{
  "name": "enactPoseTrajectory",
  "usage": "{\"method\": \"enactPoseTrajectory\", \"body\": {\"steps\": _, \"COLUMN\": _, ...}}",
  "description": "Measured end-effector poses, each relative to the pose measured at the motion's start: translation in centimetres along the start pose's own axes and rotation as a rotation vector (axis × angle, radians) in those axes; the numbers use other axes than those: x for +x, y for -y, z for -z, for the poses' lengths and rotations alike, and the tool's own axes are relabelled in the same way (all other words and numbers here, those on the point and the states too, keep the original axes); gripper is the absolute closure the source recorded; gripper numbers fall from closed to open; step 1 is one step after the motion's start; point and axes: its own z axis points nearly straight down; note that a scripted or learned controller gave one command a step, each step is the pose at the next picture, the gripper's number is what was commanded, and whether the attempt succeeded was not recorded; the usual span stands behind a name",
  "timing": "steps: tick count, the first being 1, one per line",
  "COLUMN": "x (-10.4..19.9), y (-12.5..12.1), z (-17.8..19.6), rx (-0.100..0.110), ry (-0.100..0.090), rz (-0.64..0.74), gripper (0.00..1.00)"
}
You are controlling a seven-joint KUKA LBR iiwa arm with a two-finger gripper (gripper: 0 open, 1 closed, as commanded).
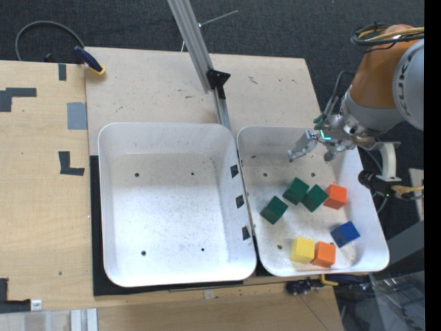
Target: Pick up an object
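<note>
No text (or numbers) can be read.

The two shallow white plastic bins are showing a smooth, faintly speckled sheen. The pale wooden bench top is looking matt and scuffed. The slanting silver metal rail is catching light, and the small coloured cubes are looking smooth and matt.
</note>
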Motion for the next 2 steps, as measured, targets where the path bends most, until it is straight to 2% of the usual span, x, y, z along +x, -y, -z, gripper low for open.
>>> {"method": "enactPoseTrajectory", "body": {"steps": 1, "x": 0.0, "y": -0.1, "z": 0.3, "rx": -0.005, "ry": 0.001, "rz": 0.001, "gripper": 0.00}}
{"method": "enactPoseTrajectory", "body": {"steps": 2, "x": 0.2, "y": 1.0, "z": -5.3, "rx": 0.002, "ry": 0.001, "rz": 0.000, "gripper": 0.00}}
